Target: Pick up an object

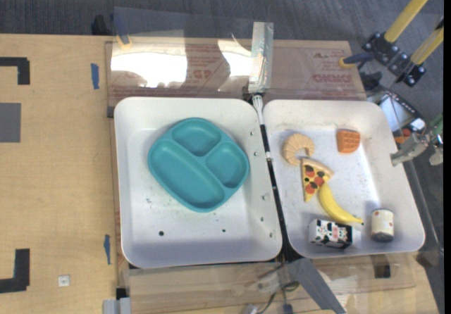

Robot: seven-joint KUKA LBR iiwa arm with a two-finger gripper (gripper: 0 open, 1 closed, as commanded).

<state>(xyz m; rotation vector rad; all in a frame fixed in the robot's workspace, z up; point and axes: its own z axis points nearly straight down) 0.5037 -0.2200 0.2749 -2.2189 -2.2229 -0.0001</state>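
- A wooden bench carries two white bins side by side.
- The right bin holds a banana, pizza slice, croissant, orange piece, small carton and a little cylinder.
- A teal divided plate sits in the left bin.

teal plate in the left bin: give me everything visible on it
The teal plate is a rounded, glossy, plastic-looking divided dish with three compartments split by raised ridges: one at the far side, one at the right, and a larger one along the near left. All three hold nothing. It lies flat and right side up, turned at an angle, near the middle of the left bin, resting on the bin floor and touching nothing else.
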